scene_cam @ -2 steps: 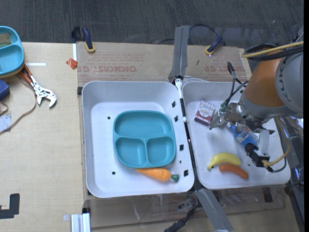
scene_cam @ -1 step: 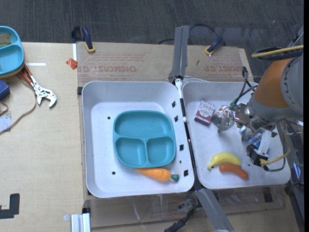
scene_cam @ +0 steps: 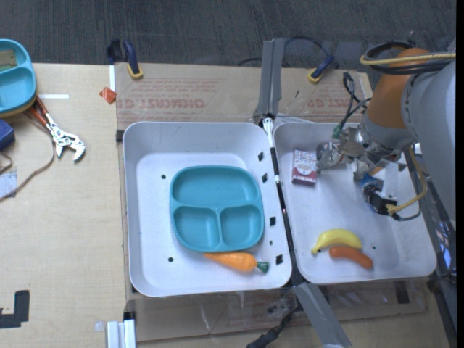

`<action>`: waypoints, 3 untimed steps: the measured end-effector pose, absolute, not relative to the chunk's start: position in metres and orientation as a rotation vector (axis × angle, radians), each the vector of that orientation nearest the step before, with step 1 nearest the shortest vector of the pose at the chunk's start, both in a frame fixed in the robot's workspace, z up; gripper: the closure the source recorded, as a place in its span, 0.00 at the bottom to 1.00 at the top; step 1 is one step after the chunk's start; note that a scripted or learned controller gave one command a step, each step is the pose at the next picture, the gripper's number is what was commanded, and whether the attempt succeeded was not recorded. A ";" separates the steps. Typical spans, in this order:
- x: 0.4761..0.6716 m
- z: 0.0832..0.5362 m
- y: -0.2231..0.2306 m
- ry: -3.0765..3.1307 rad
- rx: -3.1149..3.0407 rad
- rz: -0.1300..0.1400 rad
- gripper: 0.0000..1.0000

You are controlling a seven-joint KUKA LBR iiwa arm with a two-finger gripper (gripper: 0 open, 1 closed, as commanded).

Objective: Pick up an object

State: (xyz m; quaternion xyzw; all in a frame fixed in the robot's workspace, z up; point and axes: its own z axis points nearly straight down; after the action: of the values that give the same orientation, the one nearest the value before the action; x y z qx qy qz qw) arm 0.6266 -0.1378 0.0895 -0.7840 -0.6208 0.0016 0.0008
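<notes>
- Box (scene_cam: 305,167): a small red and white carton lying flat in the right bin (scene_cam: 406,270), at its far left part, close to the wall shared with the left bin (scene_cam: 138,216). It lies nearest the gripper, so it looks like the likely target of the pick.
- Gripper (scene_cam: 324,154): low at the far side of the right bin, just right of the box, reaching in from the right. Whether it is released or clenched cannot be told from here, nor whether it touches the box. Nothing is seen held.
- Banana (scene_cam: 336,239) and sausage (scene_cam: 351,257): side by side near the front of the right bin, well apart from the gripper, so probably not what this try aims at.
- Tray (scene_cam: 217,207): a blue divided dish in the middle of the left bin, with a carrot (scene_cam: 233,261) touching its near edge.
- Judgement: the pick is not yet done; the box lies flat, so a grasp across its narrow sides seems needed.
</notes>
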 end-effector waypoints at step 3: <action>0.652 0.094 -0.166 -2.036 -2.326 0.039 0.00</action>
State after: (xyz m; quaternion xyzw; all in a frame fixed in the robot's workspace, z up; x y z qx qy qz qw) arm 0.6518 -0.1662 0.0937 -0.7522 -0.6583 0.0127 0.0250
